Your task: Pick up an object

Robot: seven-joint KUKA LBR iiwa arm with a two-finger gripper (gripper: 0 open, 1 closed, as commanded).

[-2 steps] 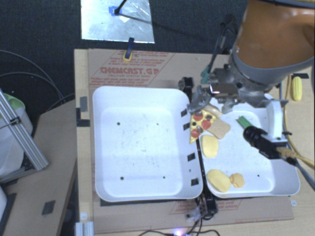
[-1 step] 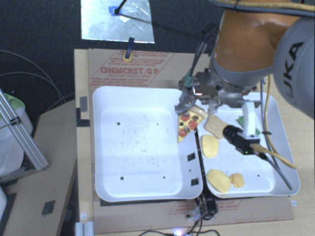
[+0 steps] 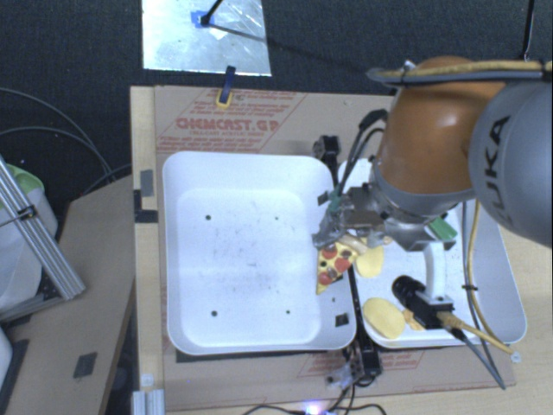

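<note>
Hand (image 3: 333, 234) is low, right over the toy pizza slice (image 3: 331, 268), prob. my target. The slice lies at the right bin's (image 3: 515, 311) left edge, against the left bin (image 3: 242, 249). Can't tell if the hand is open or closed; arm blocks it. Yellow chip pieces (image 3: 384, 316) are nearby.

Left bin (image 3: 233, 249): floor is open room, with wide access from above and from the left side. It is tight only at its right rim, where a pizza slice toy (image 3: 330, 268) sits at the wall between the two bins. The hand (image 3: 335, 230) hangs just above that spot and blocks the crossing. Right bin (image 3: 510, 314): the arm (image 3: 441, 137) covers most of it. One yellow piece (image 3: 370, 263) lies just beside the pizza slice toy, and a second yellow piece (image 3: 384, 318) lies near the front rim. A strip of bare floor shows along the far right wall.
</note>
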